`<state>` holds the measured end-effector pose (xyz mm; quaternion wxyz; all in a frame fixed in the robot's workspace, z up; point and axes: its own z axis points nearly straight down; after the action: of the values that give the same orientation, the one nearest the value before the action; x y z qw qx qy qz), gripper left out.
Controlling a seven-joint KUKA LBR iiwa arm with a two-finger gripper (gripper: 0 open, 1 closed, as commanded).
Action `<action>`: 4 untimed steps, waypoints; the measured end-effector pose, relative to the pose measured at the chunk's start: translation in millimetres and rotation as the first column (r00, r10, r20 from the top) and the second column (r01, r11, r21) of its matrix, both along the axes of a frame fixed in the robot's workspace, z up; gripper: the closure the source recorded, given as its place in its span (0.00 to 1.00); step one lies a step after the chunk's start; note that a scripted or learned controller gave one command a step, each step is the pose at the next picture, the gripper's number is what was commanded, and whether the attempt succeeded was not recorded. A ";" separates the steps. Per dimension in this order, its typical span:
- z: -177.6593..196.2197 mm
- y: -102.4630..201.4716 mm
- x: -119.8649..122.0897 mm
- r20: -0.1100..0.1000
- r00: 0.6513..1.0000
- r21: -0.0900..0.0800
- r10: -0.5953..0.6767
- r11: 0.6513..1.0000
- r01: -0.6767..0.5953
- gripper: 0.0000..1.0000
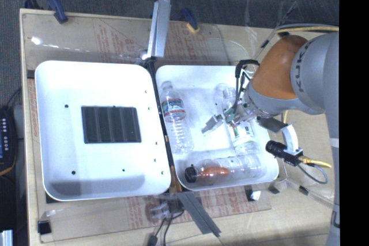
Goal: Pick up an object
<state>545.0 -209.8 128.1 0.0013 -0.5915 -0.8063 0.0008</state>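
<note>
The gripper [222, 119] hangs low in the right bin [199, 75], fingers spread apart with nothing between them. A clear water bottle [175, 117] lies just left of it along the bin's left wall, cap toward the far rim. Another bottle [222, 170] lies crosswise along the near wall, dark cap pointing left.
</note>
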 end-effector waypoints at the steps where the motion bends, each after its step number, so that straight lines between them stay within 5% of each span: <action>1: 0.0 0.0 0.0 0.000 1.000 0.000 0.000 1.000 0.000 0.00; 4: 3.8 -1.1 16.1 0.003 1.000 -0.001 0.013 1.000 -0.013 0.00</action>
<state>561.1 -210.9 131.9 -0.0002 -0.5861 -0.8102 0.0003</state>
